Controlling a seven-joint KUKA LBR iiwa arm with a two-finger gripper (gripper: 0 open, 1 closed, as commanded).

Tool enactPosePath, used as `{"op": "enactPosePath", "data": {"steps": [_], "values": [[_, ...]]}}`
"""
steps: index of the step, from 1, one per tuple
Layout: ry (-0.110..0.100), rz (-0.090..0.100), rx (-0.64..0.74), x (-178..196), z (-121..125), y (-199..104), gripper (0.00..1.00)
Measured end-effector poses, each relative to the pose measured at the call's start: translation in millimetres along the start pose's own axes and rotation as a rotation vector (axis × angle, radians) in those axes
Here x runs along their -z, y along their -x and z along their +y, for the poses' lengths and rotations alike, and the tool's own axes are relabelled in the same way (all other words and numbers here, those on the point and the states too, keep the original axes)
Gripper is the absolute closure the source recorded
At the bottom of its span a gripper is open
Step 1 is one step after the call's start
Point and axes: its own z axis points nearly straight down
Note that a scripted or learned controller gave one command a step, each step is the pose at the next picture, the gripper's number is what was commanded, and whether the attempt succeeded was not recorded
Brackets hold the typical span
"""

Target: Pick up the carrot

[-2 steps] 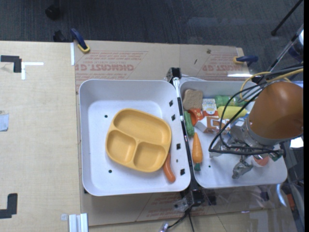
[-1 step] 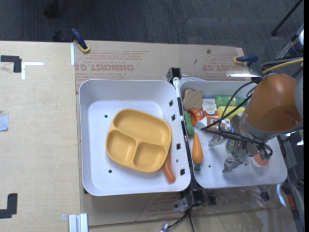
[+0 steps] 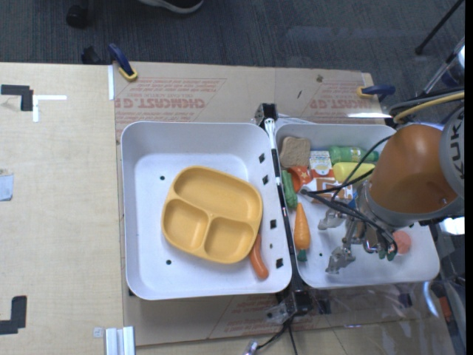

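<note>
The carrot point(image 3: 301, 226) is orange and tapered, with a small green top at its near end. It lies on the floor of the right bin point(image 3: 414, 271), along the bin's left wall. My gripper point(image 3: 341, 259) hangs over the bare white floor of that bin, a short way to the right of the carrot and apart from it. The grey and orange arm point(image 3: 410, 172) covers the right side of the bin. Nothing is seen held in the gripper.
Toy foods crowd the right bin's far end: a brown bread slice point(image 3: 295, 151), a small carton point(image 3: 320, 161), green point(image 3: 346, 154), yellow point(image 3: 353, 171) and red point(image 3: 299, 176) pieces. The left bin point(image 3: 140, 220) holds a yellow divided plate point(image 3: 213, 214) and an orange sausage point(image 3: 258, 263).
</note>
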Motion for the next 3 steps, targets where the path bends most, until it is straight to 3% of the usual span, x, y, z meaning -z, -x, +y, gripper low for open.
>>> {"op": "enactPosePath", "data": {"steps": [1,2,3], "values": [[0.0,-0.001,-0.124,-0.3,-1.7,-9.0,0.0],[-0.001,-0.007,-0.121,9.2,-1.7,-6.0,1.0],[-0.001,-0.003,-0.328,142.1,-45.9,-4.9,1.0]]}}
